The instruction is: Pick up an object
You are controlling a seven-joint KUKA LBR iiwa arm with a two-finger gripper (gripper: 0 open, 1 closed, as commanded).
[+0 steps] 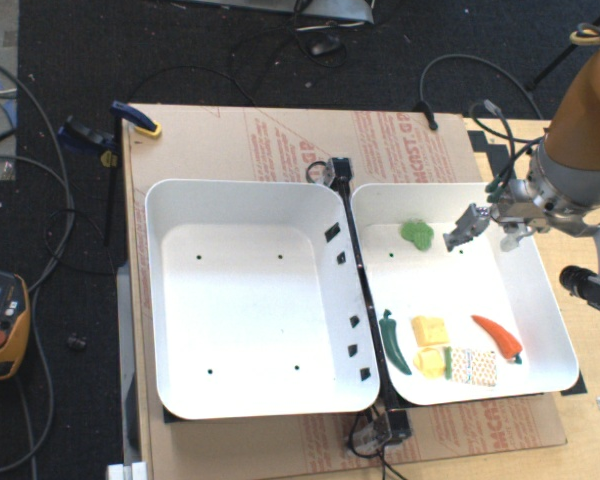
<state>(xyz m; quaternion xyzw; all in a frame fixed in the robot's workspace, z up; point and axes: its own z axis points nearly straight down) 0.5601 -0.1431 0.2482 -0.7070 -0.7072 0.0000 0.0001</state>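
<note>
The arm (pixel 580 118) reaches in from three o'clock, its orange band above the grey wrist, and the pincer (pixel 467 228) hangs over the upper part of the right bin (pixel 540 298). Whether the pincer is open or closed cannot be told from this view; nothing is seen in its grip. The nearest thing to it is a small green leafy piece (pixel 417 233), lying on the bin floor just beside the pincer at about nine o'clock from it, apart from its tip. The rest lie well apart toward six o'clock: a red pepper (pixel 497 335) near the bin's right wall, a yellow block (pixel 429 329) to its left, a second yellow piece (pixel 432 361) below that, a patterned square (pixel 473 367) touching that piece's right side, and a dark green pepper (pixel 393 342) close to the bin's left wall. The left bin (pixel 170 268) stands at nine o'clock, its edge against the right bin's.
</note>
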